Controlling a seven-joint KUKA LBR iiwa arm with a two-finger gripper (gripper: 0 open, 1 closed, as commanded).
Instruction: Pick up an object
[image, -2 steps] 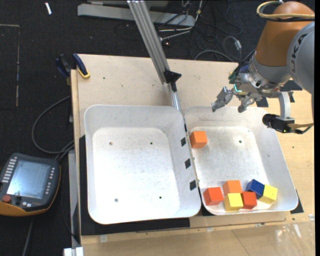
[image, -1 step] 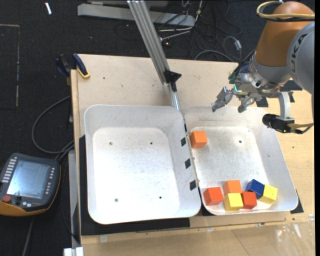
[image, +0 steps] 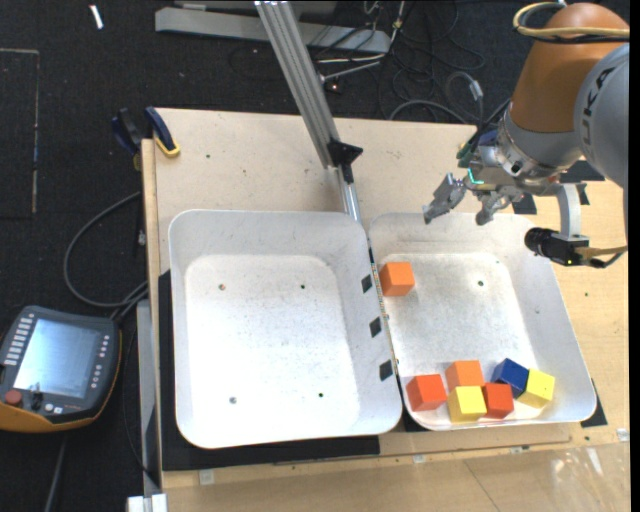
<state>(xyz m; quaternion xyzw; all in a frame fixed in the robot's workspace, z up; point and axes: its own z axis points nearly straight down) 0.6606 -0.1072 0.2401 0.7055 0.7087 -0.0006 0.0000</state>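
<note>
A bulky, rounded grey KUKA arm (image: 600, 90) comes in here, smooth-shelled, with a broad glossy orange band (image: 560, 75) wrapping its upper section. Thin pale cables loop over the top of that band. Lower down the wrist narrows into a grey metal collar with small green and coloured fittings on it. A black cylindrical attachment (image: 550, 243) juts off the side on a light bracket. At the tip, the dark grey two-finger gripper (image: 462, 205) with slim angular fingers
</note>
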